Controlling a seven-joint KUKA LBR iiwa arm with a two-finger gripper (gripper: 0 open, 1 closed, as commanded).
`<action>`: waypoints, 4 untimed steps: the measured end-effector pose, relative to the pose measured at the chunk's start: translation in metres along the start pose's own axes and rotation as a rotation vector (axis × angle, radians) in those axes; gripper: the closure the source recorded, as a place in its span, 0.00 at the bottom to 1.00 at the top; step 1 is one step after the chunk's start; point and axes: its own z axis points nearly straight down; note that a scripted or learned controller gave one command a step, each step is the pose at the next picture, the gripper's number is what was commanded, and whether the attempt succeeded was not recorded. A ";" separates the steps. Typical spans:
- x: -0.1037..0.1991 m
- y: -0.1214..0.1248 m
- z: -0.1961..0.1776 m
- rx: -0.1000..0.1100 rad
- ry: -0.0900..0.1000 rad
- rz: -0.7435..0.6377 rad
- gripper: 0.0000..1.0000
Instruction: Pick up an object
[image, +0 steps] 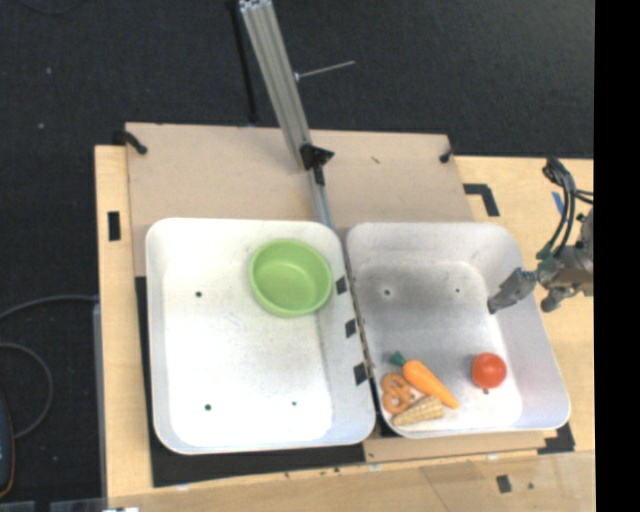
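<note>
1. Object for pick-up: candidates lie in the right bin (440, 250), all grouped toward its near edge. None is between the end effector's fingers.
2. End effector (520, 288): at the right bin's far right rim, reaching in from the right. Two dark fingers show, one (505, 290) pointing down-left over the bin's floor. Whether it is spread or closed cannot be told from this angle. It is well apart from every item.
3. Tomato (488, 371): red, round, on the right bin's floor, the item nearest the end effector, toward the near-right corner.
4. Carrot (430, 381): orange with a green top, lying at a slant, left of the tomato.
5. Pretzel (398, 392): orange-brown, just beside the carrot on its left, touching or nearly so.
6. Corn cob (420, 410): pale yellow, at the near rim, just below the carrot and pretzel.
7. Left bin (200, 400): white, shallow, adjoining the right bin.
8. Green bowl (291, 278): upright, in the left bin's far right part.
9. Bench (115, 330): light wood, bearing both bins.
</note>
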 end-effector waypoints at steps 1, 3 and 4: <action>0.000 0.000 0.000 0.000 0.000 0.001 0.00; -0.006 0.005 0.092 0.006 -0.002 0.005 0.00; -0.006 0.004 0.132 0.002 -0.001 0.006 0.00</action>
